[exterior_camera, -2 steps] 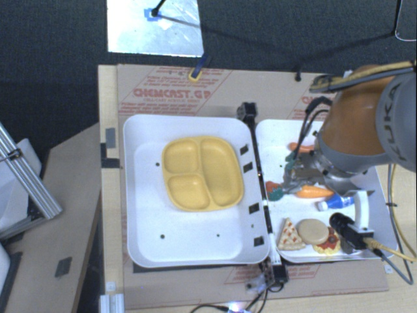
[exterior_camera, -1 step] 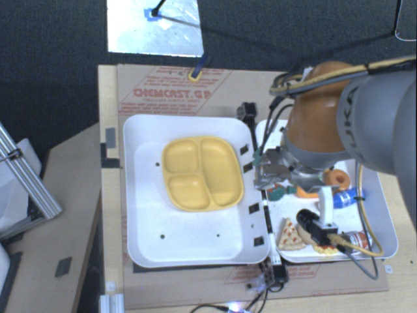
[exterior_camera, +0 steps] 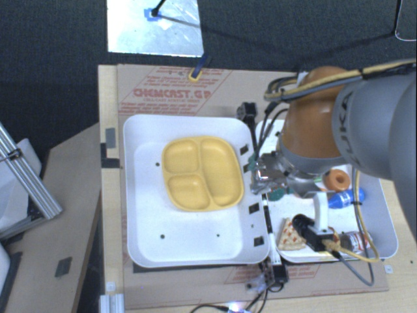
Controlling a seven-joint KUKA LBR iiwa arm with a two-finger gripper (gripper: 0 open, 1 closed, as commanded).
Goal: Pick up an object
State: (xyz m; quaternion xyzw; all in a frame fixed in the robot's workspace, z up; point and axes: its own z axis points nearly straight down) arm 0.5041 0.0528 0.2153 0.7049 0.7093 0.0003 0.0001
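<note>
My gripper (exterior_camera: 268,180) hangs low over the left edge of the right bin (exterior_camera: 389,237), close to the wall shared with the left bin (exterior_camera: 140,194). The grey and orange wrist covers most of it. A small teal-green piece (exterior_camera: 278,192) shows just under the gripper; whether it is held is unclear. A pizza-slice toy (exterior_camera: 290,236) lies at the front of the right bin. An orange round thing (exterior_camera: 338,178) and a blue thing (exterior_camera: 343,199) lie to the right of the gripper. A small brown can (exterior_camera: 357,242) lies near the front right.
A yellow divided plate (exterior_camera: 201,173) rests in the middle of the left bin. Both bins stand on a cardboard sheet (exterior_camera: 171,91). A shiny metal plate (exterior_camera: 154,19) lies at the back. Cables run along the right bin's front edge.
</note>
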